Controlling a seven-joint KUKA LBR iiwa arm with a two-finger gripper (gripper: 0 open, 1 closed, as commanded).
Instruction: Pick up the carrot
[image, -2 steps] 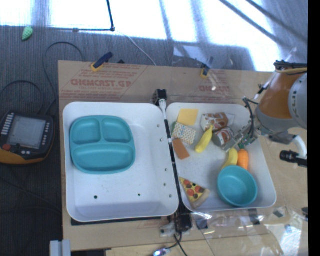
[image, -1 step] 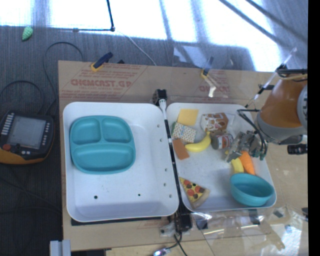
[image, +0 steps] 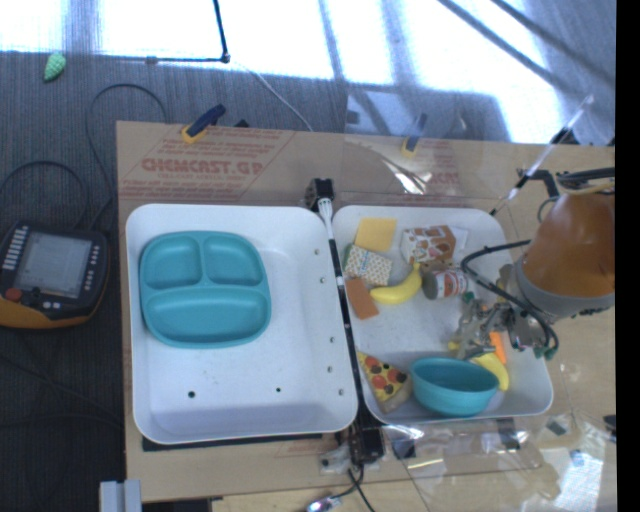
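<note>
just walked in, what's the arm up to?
The arm is reaching into the right bin, with its tool low over the clutter beside the blue bowl. An orange carrot lies right at the tool, but a grasp can't be confirmed. The left bin holds a blue divided tray.

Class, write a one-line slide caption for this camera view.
Gripper low in right bin beside the carrot and teal bowl.
</note>
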